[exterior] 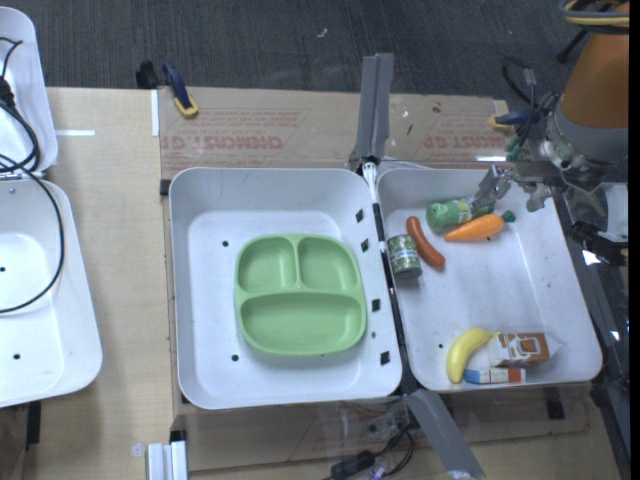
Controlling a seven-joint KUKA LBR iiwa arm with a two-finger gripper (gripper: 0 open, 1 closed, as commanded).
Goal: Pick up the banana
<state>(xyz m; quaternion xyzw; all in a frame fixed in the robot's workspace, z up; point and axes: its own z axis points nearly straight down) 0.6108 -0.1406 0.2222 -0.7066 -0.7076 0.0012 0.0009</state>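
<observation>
My gripper [492, 190] at 2 o'clock, grip state unreadable, overlaps a green bottle [447, 212]; banana [464, 352] at 5 o'clock; carton [513, 356] print illegible.

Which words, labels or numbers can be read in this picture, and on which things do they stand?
"CHEMCST", red, upside down, last letters unsure: cardboard sheet behind the left bin.
Red print on the cardboard behind the right bin: too blurred.
Can label: too small.
Carton beside the banana: too blurred.
</observation>
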